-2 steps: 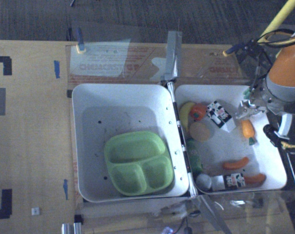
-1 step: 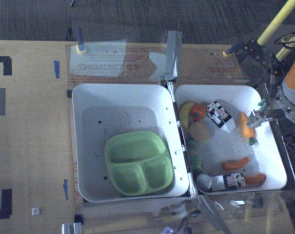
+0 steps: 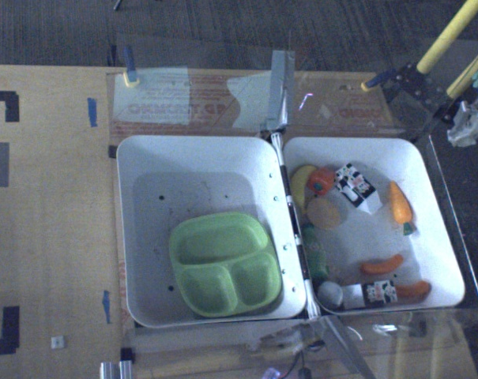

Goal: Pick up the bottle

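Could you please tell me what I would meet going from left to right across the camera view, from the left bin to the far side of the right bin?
Green divided tray in the left bin → green bottle → black-and-white carton → orange carrot.

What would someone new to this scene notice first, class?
The big green tray with three sections stands out, lying in the left bin. Next comes the clutter in the right bin: a carrot by its right wall and a white bottle lying along its near edge.
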Motion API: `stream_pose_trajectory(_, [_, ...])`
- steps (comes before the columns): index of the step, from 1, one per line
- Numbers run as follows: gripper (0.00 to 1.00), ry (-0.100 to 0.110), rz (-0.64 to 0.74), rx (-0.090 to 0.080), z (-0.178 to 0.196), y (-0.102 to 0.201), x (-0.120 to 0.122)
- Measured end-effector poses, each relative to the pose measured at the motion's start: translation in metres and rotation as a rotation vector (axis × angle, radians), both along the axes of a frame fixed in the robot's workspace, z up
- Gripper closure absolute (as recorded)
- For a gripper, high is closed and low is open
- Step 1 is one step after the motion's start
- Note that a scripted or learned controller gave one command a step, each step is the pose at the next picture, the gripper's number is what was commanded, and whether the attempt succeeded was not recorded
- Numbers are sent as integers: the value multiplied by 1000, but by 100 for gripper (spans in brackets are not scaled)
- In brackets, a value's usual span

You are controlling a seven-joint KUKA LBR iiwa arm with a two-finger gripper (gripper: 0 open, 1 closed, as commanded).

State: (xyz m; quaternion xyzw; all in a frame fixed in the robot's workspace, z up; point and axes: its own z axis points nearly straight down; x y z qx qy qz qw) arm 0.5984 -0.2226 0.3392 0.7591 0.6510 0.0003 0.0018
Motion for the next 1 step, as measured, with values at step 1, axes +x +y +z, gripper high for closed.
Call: stream_pose_trajectory(1, [100,-1,155,-1,9,12,42])
